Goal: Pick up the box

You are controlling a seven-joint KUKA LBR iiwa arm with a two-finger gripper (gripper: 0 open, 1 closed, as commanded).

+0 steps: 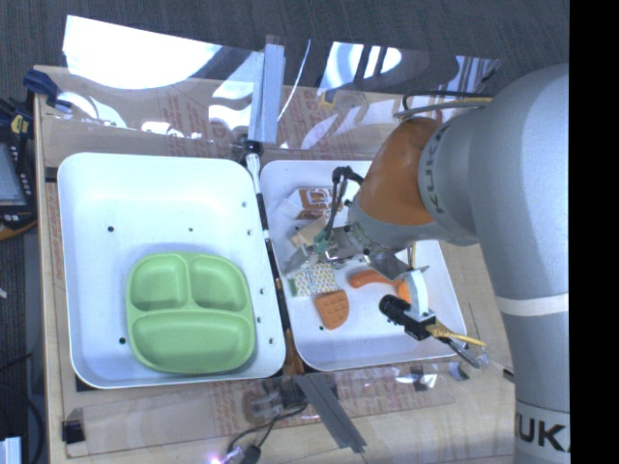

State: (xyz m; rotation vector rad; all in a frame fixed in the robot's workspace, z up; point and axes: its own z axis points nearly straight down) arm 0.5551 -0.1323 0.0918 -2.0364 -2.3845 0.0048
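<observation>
Camera view: grey arm with orange band reaches into the right white bin [440, 341], gripper [324, 247] low over the clutter at frame centre. Small patterned box [315, 279] lies just below it, beside an orange waffle-shaped toy [332, 308]. Can't tell the gripper's opening. Green divided plate [191, 312] sits in the left white bin [87, 201], out of the way.

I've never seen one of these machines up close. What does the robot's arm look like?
The arm is thick, rounded and smooth grey, with an orange band above the wrist. Part of white lettering, "UK", shows low on its base. A thin black cable runs down near the end effector, which is small, dark and metallic.
</observation>
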